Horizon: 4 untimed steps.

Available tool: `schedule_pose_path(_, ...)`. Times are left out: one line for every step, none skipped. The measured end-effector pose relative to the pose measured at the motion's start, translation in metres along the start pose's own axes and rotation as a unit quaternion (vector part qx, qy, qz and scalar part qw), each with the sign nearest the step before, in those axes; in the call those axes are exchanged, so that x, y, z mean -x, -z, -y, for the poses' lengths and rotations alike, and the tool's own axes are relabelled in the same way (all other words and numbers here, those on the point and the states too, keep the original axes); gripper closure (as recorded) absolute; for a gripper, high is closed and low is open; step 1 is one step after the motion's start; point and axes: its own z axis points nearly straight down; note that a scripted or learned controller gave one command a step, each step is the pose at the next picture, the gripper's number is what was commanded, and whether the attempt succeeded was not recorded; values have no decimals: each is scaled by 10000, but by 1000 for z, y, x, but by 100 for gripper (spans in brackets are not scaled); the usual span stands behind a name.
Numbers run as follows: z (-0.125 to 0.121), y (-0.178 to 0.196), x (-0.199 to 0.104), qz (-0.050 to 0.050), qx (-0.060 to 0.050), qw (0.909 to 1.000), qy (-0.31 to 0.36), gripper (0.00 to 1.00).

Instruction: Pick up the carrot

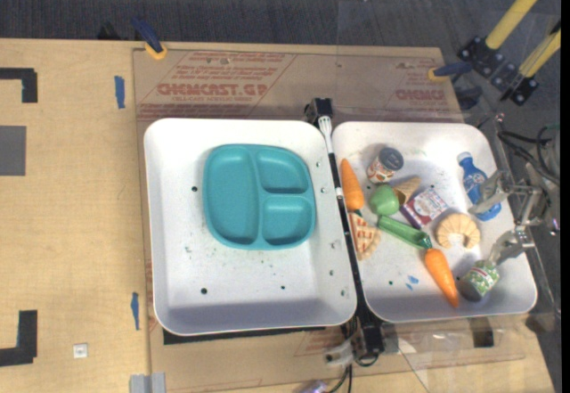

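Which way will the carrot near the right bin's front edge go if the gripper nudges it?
The carrot looks tapered and rounded, so it would probably roll in an arc. It looks like smooth, stiff plastic, likely light and slippery. The small can beside it may block it.

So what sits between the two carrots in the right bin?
In the camera view, between the carrot by the divider and the carrot near the front lie a waffle piece and a green vegetable.

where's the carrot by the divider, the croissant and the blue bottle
carrot by the divider (352, 187): camera view, middle of its orange body
croissant (458, 228): camera view, centre of its tan crust
blue bottle (472, 176): camera view, its body below the cap
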Motion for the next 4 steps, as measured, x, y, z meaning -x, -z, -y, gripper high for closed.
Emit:
schedule_pose_path(-53, -63, -15, -11, 17, 9872, 1592, 0)
schedule_pose_path(-71, -125, -5, 21, -1, 9955, 951, 0)
schedule_pose_path(-73, -115, -3, 50, -1, 9953, 968, 100)
schedule_pose_path(-73, -116, -4, 42, 2, 9953, 965, 0)
